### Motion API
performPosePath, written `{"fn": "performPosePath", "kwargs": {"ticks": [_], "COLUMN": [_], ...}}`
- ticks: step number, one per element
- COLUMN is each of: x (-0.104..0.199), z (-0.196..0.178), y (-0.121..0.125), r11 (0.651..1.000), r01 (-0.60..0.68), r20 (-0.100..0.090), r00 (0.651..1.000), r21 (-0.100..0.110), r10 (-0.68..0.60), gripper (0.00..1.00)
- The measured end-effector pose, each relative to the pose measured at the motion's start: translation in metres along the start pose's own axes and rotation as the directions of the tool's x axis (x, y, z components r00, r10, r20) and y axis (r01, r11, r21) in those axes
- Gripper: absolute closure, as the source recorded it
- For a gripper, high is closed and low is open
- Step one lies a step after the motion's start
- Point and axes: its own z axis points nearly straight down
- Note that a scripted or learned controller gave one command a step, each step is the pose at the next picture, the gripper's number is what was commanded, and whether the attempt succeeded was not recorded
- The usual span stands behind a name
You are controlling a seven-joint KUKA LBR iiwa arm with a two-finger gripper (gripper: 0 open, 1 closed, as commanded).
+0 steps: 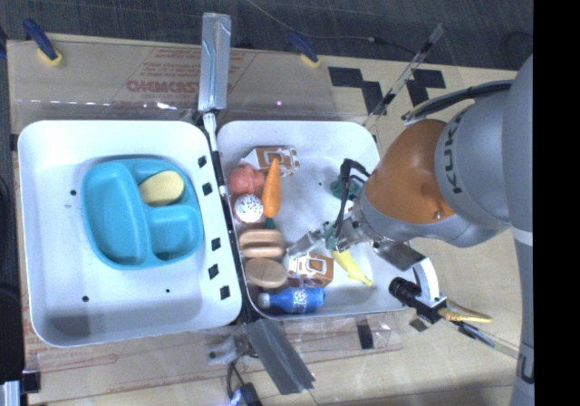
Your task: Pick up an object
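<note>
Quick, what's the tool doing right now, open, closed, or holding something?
Tool: cannot be told; it sits low in the right bin, near the banana.

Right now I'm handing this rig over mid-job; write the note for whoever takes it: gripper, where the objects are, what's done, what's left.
Gripper: low inside the right bin, above its right half. Nothing visible between its fingers.
Right bin: carrot, white ball, hot dog, blue bottle and banana along the left and bottom.
Left bin: blue tray with a yellow item in its upper right compartment.
Done: the arm has reached into the right bin.
Left: grasp and lift one object; the banana looks nearest.
</note>
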Motion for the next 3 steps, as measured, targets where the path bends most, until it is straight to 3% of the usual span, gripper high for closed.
{"fn": "performPosePath", "kwargs": {"ticks": [1,2,3], "x": [-0.046,-0.015,-0.008], "z": [0.017,-0.008,-0.095], "y": [0.006,0.065,0.075], "r11": [0.990,0.996,0.995], "r01": [0.137,0.086,0.094], "r20": [-0.030,-0.037,-0.034], "r00": [0.990,0.996,0.995], "r21": [0.033,0.040,0.039], "r10": [-0.136,-0.085,-0.093], "gripper": [0.00,0.00,0.00]}}
